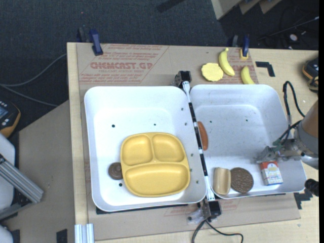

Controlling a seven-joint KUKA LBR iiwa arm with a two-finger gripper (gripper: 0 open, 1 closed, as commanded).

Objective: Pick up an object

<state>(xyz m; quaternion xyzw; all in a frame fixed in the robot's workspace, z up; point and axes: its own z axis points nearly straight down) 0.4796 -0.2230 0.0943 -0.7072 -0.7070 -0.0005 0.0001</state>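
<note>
Along the near edge of the right bin (238, 97) lie a tan cup on its side (221, 180), a round brown cookie (241, 180) touching it, and a small red-and-white carton (272, 174) toward the right wall. The gripper (274, 154) hovers just above the carton, at the bin's right side; whether its fingers are wide or narrow cannot be told, and nothing shows between them. A hot dog (203, 135) rests against the divider. In the left bin (101, 135) sit a yellow divided plate (153, 163) and a brown cookie (116, 171) beside it. Two bananas (227, 62) and a yellow slice (212, 72) lie on the bench behind.
</note>
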